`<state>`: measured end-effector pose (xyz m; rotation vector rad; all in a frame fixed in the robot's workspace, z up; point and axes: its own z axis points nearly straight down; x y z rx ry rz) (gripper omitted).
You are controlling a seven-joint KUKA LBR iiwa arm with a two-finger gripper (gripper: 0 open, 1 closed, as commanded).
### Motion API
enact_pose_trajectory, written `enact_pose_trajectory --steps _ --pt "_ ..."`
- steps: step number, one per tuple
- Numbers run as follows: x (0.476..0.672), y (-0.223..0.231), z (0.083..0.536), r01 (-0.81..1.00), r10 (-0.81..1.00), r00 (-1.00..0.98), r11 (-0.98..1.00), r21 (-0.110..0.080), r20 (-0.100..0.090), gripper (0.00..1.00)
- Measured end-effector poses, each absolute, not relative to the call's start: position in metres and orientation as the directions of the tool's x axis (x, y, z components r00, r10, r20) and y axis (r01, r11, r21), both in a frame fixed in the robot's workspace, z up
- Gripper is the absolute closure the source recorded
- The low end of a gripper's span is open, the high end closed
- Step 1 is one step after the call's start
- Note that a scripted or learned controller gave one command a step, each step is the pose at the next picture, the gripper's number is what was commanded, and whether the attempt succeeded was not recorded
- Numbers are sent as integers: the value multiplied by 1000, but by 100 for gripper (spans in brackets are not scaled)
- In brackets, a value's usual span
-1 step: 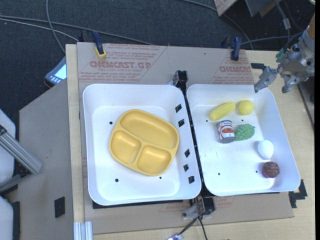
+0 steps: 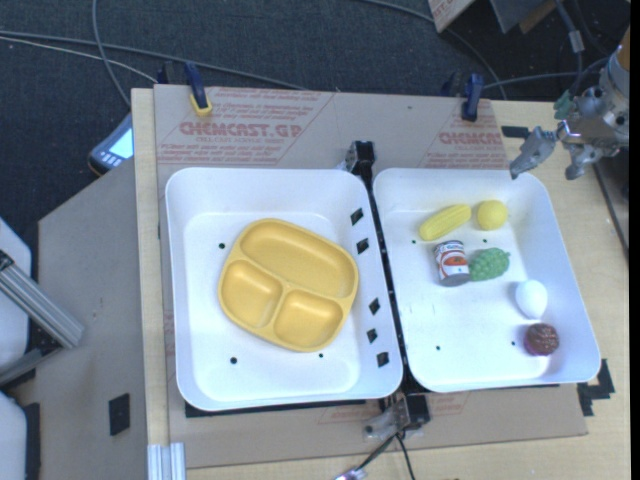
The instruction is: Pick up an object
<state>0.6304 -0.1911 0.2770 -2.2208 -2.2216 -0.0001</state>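
Note:
The right bin (image 2: 460, 343) holds several small items: a yellow corn cob (image 2: 444, 222), a lemon (image 2: 490, 215), a small can with a red label (image 2: 452, 264), a green bunch (image 2: 489, 264) touching the can, a white egg (image 2: 530, 296) and a dark red ball (image 2: 541, 340). My gripper (image 2: 551, 160) hangs above the far right corner of this bin, beyond the lemon. It is open, its two fingers spread wide with nothing between them.
The left bin (image 2: 195, 268) holds a yellow divided plate (image 2: 288, 283). A black hinge strip (image 2: 372, 268) runs between the bins. Two clamps (image 2: 197, 93) (image 2: 471, 96) pin the cardboard sheet at the back. The near left part of the right bin is bare.

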Motion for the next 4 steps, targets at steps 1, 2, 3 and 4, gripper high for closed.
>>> enact_pose_trajectory --steps 1,2,3,4 --pt "633 -185 215 1000 1000 -2 2 -6 2 0" --pt "629 -179 154 1000 1000 -1 1 -7 2 0" --pt "637 -173 103 1000 1000 -2 2 -4 2 0" --pt "638 -174 118 1000 1000 -2 2 0 0 100"
